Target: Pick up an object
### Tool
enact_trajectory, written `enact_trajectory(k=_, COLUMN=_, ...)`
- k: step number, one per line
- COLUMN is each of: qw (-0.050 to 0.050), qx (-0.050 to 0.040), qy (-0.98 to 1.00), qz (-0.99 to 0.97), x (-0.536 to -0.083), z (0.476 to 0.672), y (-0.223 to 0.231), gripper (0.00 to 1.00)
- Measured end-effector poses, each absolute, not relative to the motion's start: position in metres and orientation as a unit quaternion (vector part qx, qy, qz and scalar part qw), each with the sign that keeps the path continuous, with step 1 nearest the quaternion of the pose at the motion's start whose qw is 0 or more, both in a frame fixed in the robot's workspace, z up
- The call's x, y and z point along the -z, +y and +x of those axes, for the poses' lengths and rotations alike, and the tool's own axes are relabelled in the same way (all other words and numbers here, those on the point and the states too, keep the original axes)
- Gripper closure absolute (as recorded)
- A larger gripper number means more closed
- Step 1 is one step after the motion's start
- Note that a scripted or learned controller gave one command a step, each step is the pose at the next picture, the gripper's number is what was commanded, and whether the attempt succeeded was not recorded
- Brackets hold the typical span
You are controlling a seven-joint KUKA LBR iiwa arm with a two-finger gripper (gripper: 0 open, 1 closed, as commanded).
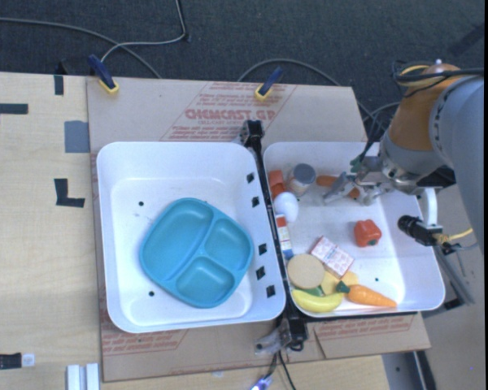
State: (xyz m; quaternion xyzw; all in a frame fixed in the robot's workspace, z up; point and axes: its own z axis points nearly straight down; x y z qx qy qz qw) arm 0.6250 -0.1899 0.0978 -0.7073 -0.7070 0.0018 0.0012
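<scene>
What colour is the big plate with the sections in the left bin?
The divided plate is light blue, plain with no pattern. It shows best in the camera view, lying in the left bin.

Two white bins (114, 218) on the counter (32, 153). One blue divided plate (197, 251). One banana (315, 301), one carrot (371, 296), one red pepper (367, 232), two clamps (102, 73).

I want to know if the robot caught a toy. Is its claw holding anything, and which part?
It cannot be told. The two-finger gripper is down in the right white bin, by a small orange piece, but no clear hold shows.
</scene>
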Motion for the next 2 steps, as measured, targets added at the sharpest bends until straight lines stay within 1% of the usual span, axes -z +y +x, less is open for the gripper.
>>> enact_trajectory(k=1, qw=-0.001, qx=0.0003, qy=-0.707, qz=-0.707, x=-0.087, z=0.554, y=-0.166, gripper=0.00)
enact_trajectory(k=2, qw=-0.002, qx=-0.0001, qy=-0.706, qz=-0.708, x=-0.086, z=0.484, y=-0.199, gripper=0.00)
